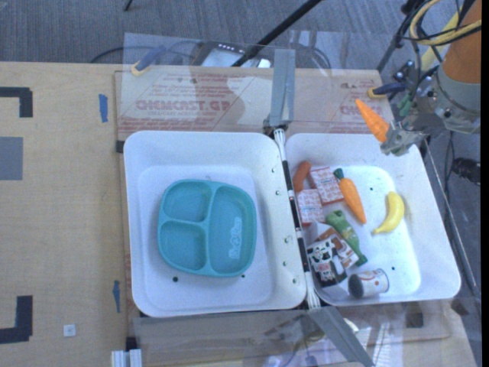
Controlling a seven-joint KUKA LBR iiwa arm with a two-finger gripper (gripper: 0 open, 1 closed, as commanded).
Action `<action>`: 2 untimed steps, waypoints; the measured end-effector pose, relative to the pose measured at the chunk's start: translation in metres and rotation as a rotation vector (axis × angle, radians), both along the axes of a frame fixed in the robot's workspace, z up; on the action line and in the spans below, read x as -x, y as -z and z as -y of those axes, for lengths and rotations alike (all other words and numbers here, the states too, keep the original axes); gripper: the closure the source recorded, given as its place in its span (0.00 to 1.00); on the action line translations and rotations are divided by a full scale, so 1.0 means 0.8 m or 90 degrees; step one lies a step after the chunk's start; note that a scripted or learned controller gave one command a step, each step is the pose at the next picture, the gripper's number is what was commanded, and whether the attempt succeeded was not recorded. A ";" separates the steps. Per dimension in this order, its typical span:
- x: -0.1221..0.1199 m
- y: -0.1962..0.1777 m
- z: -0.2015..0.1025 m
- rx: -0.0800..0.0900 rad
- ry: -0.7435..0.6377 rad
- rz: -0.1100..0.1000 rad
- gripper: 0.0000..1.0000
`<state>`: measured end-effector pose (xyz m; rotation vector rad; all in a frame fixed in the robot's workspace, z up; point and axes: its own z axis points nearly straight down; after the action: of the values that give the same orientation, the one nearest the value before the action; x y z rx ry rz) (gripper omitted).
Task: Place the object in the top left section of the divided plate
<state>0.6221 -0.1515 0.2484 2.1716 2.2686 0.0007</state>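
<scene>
Two white bins [145,151] sit on the wooden surface [61,205]; one teal plate [206,227] lies in the left bin. The end effector [388,138] grasps one orange carrot [372,120] above the right bin's far edge.

Robotics lab: you face a taped plywood bench [61,205], tripod legs [306,6] behind it, cables [432,14] right.

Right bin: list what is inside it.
The right bin holds a carrot, banana, small cartons, a green bottle and a can. Anything beneath the crowded pile stays hidden.
</scene>
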 end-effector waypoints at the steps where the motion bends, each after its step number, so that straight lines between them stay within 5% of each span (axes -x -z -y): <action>1: 0.009 0.072 -0.127 0.000 0.096 -0.003 1.00; 2: -0.022 -0.163 -0.210 0.000 -0.058 0.000 1.00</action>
<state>0.6394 0.0162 0.3790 2.0653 2.3651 0.0000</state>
